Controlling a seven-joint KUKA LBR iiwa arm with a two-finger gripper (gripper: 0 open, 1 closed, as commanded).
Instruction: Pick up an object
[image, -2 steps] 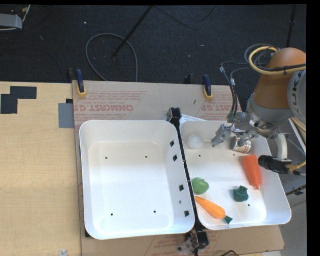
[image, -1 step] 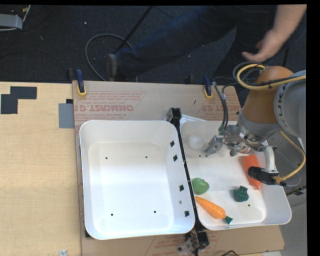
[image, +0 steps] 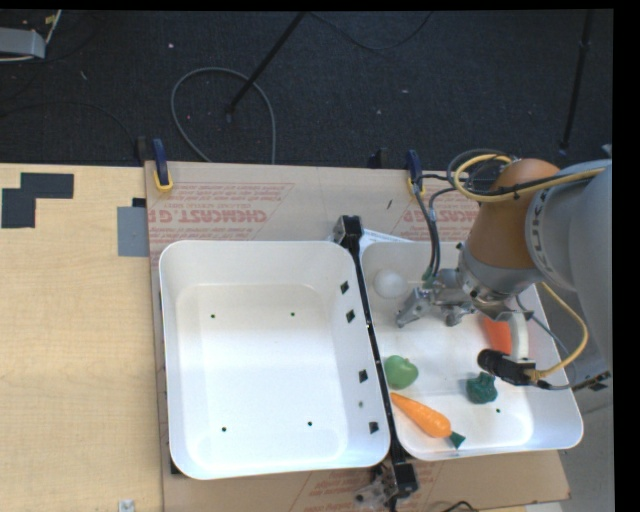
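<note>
My gripper (image: 433, 308) hangs over the upper part of the right bin (image: 560, 432), its metal fingers (image: 408, 312) spread open with only bin floor showing between them. A white ball (image: 388, 284) lies just to its left, near the divider. Below the gripper a light green rounded object (image: 400, 372) rests on the floor. An orange carrot (image: 422, 416) with a green tip lies along the front. A dark green lumpy object (image: 482, 389) sits to the right of the carrot. A red-orange object (image: 496, 334) is partly hidden under the wrist.
The left bin (image: 180, 300) stands beside the right one, with a black-edged divider (image: 366, 330) between them. The arm's grey body and orange band (image: 510, 225) cover the right bin's far right corner. Cables (image: 434, 230) trail from the wrist, and a black fitting (image: 505, 367) hangs low.
</note>
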